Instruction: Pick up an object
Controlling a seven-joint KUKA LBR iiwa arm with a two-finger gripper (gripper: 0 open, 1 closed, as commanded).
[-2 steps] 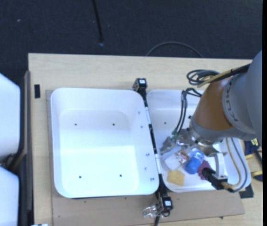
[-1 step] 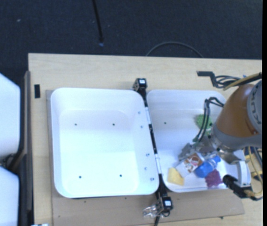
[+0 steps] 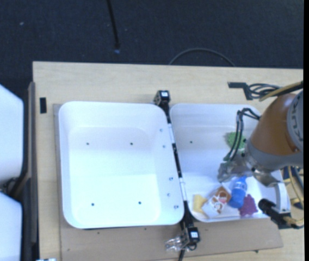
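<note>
Small objects lay clustered at the right white plastic bin's (image 3: 198, 118) five o'clock corner.
Pincer (image 3: 232, 173) state unclear; blue plastic bottle (image 3: 238, 192) looked light, stiff, slippery — best grasped across its body.

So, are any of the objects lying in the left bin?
No: the yellow piece, blue bottle and purple item all lie in the right bin, near its front edge.

Two bins sit side by side on the worktop (image 3: 116, 80): the left bin (image 3: 116, 162) at 9 o'clock, the right bin (image 3: 198, 129) at 3 o'clock. In the right bin, small objects cluster toward 5 o'clock: a wedge (image 3: 199, 202), a packet (image 3: 218, 199), a bottle (image 3: 238, 191) and a lump (image 3: 248, 204), left to right. The arm (image 3: 274, 129) overhangs that bin from 3 o'clock.
</note>
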